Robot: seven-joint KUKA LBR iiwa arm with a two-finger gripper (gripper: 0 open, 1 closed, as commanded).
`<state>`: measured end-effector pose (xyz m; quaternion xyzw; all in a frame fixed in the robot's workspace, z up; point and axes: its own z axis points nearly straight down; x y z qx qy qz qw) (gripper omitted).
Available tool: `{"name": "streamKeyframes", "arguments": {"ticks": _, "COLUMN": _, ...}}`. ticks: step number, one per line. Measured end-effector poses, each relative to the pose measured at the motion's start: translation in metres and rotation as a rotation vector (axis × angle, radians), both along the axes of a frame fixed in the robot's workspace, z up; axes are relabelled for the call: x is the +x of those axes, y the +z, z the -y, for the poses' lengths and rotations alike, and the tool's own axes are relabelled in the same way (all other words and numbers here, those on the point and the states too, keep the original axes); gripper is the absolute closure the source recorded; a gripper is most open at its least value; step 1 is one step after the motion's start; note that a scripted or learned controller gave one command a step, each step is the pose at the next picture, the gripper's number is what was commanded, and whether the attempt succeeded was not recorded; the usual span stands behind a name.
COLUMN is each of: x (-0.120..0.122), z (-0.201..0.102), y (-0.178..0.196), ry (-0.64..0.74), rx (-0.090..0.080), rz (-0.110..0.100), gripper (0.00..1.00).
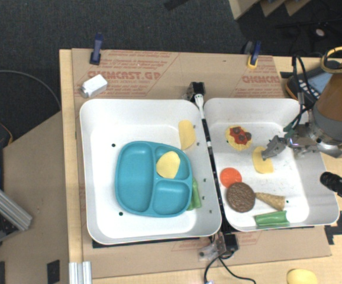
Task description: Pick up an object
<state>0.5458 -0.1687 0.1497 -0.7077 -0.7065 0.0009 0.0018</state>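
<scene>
end effector over yellow piece, near bin rim

arm: grey KUKA arm with orange band in from the right, wrist low, angled down-left | gripper: two-finger metal gripper tips pointing left, fingers close together | grasp: nothing visible between fingers

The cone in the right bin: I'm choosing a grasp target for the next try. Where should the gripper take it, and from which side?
Grip the cone across its wide end, coming straight down. It lies flat, tapering toward the cookie and nearly touching it, so the thin tip gives little hold. The wide end has bare bin floor around it, though the green piece lies close below. The gripper is over the yellow piece now.
</scene>
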Motion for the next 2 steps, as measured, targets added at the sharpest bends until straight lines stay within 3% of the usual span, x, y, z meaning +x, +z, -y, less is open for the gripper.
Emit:
{"name": "streamKeyframes", "arguments": {"ticks": 1, "x": 0.063, "z": 0.009, "y": -0.068, "ry": 0.005, "rx": -0.003, "rz": 0.008, "gripper": 0.00}}
{"name": "streamKeyframes", "arguments": {"ticks": 2, "x": 0.009, "z": 0.004, "y": -0.004, "ry": 0.000, "rx": -0.001, "rz": 0.004, "gripper": 0.00}}
